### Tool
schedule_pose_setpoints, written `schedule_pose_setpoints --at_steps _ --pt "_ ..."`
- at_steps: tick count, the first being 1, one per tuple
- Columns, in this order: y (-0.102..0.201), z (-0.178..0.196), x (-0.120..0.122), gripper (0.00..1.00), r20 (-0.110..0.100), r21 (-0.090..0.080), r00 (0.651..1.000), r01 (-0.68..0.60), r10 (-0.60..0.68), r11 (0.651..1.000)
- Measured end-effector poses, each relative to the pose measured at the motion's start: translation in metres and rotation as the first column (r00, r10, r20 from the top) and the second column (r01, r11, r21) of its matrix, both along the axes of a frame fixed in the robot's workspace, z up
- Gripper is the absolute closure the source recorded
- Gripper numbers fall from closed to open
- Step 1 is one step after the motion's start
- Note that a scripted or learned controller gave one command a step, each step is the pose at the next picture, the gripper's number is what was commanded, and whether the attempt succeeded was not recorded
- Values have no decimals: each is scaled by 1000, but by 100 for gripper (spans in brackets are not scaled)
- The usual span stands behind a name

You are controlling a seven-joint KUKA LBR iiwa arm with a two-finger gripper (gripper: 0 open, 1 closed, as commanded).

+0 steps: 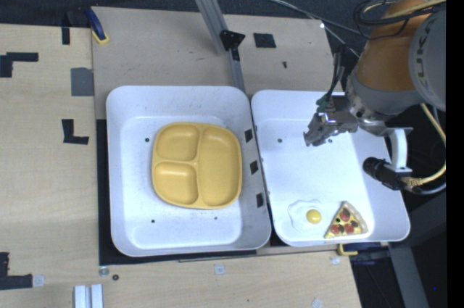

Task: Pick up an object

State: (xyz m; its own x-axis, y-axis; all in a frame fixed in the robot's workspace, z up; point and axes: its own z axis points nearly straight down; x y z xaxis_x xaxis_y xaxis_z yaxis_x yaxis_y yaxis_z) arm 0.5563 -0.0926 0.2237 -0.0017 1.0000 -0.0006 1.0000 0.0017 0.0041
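Left bin [119, 154]: one yellow divided plate [196, 164], lying flat at centre. Right bin [377, 187]: toy fried egg [307, 214] and toy pizza slice [346, 220], side by side at the near edge. Gripper [317, 135]: over the right bin's far part, well apart from both toys; finger state cannot be told.

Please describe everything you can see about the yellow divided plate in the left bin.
The yellow three-compartment plastic plate is a rounded square with a matte, smooth look. Raised ridges split it into one long section on the right side and two smaller ones on the left. It lies flat and upright, slightly rotated, near the middle of the left shallow white bin. Its compartments hold nothing. It touches only the bin floor.
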Motion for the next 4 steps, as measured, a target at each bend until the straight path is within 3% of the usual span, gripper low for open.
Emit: schedule_pose_setpoints --at_steps 1,4 --pt "0 14 0 100 -4 1 1000 1 -1 1000" --pt "138 -9 56 100 -5 1 1000 -4 4 1000"
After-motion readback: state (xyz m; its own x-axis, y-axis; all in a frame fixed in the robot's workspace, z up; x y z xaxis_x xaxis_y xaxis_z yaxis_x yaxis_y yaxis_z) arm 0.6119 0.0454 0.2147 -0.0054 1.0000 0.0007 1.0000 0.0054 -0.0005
